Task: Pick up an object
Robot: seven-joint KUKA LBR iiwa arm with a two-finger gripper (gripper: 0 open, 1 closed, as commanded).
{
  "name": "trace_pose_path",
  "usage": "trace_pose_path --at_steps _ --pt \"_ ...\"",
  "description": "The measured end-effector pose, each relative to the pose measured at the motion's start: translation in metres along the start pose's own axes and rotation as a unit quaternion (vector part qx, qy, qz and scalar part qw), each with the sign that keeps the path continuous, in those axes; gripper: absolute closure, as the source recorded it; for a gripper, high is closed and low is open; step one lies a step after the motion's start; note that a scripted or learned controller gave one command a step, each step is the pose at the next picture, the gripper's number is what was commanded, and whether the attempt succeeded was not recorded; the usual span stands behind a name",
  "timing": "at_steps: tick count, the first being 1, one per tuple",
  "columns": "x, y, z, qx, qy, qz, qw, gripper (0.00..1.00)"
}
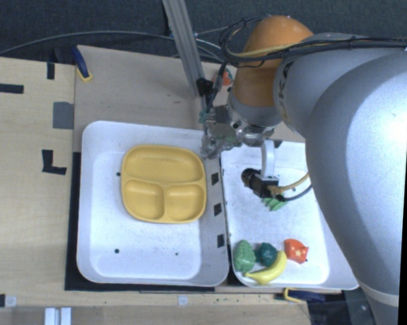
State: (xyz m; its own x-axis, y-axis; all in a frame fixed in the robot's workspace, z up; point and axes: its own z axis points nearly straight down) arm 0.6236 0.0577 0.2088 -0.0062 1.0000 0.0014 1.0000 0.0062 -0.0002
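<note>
My gripper (pixel 214 140) hangs below the orange-banded wrist (pixel 264 66), over the top end of the divider between the two bins, just beyond the yellow plate's far right corner. A yellow divided plate (pixel 164 183) lies in the left bin (pixel 95 255). In the right bin's (pixel 317 265) near corner sit a light green toy (pixel 244 253), a dark green toy (pixel 267 253), a yellow banana (pixel 271 270) and a red toy (pixel 296 250). A small green object (pixel 276 203) lies mid-bin beside a black fitting (pixel 254 182) on the arm.
The arm's large grey body (pixel 356 147) covers the right bin's far and right side. A slanted grey pole (pixel 184 37) rises behind the bins. A blue and yellow clamp (pixel 81 66) sits at the bench's back left. Cables loop over the wrist.
</note>
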Motion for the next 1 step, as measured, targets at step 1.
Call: trace_pose_path --at_steps 1 --pt "0.0317 0.038 -0.0038 -0.001 0.0 0.001 1.0 1.0"
